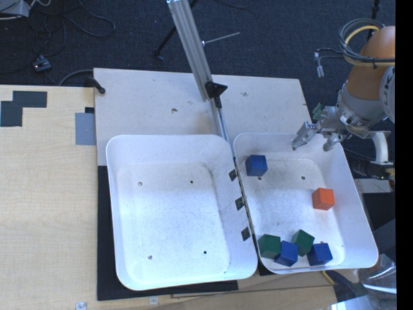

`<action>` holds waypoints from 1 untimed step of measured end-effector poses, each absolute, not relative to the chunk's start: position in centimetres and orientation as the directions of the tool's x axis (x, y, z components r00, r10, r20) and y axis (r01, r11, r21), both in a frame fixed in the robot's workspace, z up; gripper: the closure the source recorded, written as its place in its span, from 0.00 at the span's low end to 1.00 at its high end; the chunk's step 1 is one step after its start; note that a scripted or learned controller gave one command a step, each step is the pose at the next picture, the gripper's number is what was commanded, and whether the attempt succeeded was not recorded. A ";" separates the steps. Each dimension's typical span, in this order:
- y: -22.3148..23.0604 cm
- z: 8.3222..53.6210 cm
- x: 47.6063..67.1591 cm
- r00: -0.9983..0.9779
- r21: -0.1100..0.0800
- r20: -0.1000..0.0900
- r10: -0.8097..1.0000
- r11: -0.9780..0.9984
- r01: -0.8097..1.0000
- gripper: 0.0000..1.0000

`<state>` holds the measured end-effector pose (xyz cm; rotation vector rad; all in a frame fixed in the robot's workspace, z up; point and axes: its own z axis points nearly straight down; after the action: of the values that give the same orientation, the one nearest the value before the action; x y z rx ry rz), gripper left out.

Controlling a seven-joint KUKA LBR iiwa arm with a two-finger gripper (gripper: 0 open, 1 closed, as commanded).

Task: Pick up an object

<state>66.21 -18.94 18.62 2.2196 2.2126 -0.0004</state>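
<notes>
Four cubes [295, 248] clustered at right bin's [361, 234] near edge: two green, two blue.
Gripper [314, 136] over that bin's far rim, fingers spread, holding nothing; blue cube [256, 165] just left of it, orange cube [323, 198] nearer, by right wall.

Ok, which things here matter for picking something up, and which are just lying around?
For the job:
- tool, open
- lone blue block
- orange block
- two green blocks
- two blue blocks
- right bin

Lying about:
- left bin
- metal rail
- floor cables
</notes>
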 end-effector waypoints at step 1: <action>-13.6 11.0 66.8 0.001 0.002 -0.002 1.000 -0.001 1.000 0.00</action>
<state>66.75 -13.62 11.03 2.2210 2.2186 -0.0001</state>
